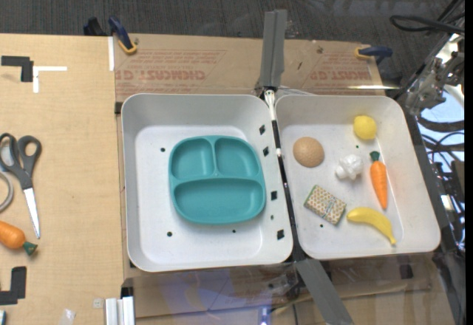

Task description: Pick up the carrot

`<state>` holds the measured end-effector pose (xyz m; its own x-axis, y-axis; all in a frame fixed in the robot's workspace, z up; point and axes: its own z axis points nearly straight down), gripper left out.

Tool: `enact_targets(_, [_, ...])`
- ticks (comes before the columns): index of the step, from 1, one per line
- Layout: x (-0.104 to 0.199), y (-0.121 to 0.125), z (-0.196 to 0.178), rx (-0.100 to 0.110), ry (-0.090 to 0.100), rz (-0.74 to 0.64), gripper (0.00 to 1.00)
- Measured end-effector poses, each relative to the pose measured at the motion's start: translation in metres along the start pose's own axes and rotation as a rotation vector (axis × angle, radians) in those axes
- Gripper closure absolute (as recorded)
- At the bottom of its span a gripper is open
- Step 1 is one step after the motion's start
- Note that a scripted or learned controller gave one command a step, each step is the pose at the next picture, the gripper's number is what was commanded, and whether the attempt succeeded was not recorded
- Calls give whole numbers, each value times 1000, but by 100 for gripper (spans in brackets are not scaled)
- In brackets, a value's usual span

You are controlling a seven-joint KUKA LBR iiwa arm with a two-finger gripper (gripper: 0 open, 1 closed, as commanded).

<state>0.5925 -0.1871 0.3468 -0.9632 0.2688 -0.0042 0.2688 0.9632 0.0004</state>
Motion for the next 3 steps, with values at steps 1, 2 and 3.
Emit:
enact_targets(1, [46,-49,4,1,-2,-1,100])
enact_targets(2, [92,-24,40,0,2,-65,100])
enact_targets(3, [91,-23,30,0,-2,-66,100])
